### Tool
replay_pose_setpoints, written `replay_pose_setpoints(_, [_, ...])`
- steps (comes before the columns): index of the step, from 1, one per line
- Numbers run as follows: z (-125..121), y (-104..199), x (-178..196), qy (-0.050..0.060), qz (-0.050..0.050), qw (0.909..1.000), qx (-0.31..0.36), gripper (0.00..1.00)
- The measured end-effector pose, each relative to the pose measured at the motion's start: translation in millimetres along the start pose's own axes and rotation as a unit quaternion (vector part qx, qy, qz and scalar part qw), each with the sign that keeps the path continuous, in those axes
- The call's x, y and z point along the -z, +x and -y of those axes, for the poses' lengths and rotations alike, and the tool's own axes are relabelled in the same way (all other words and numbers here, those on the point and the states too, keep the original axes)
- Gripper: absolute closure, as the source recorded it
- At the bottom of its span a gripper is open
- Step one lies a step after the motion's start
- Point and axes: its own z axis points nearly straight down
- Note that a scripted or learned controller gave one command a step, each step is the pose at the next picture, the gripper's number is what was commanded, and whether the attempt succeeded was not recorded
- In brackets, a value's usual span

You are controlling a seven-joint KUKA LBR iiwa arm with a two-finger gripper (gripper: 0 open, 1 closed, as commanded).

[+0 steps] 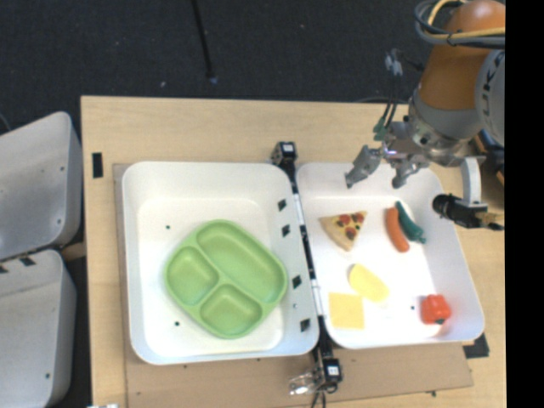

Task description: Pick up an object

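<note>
Pincer (382,171) spread apart, holding nothing, poised over right bin's (455,257) far edge. Pizza slice (344,228) just below, probably nearest target; carrot (396,229) alongside.

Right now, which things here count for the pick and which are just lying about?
For the pick: gripper, open above the right bin; pizza slice, carrot, yellow chip, cheese square, tomato.
Lying about: green tray, left bin.
</note>
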Motion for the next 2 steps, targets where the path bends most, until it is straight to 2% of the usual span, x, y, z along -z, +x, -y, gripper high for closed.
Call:
replay_pose_setpoints(1, [-2, 0, 7, -0.006, 0.001, 1.0000, 0.002, 0.00])
replay_pose_setpoints(2, [3, -10, -48, -0.003, 0.001, 1.0000, 0.001, 0.00])
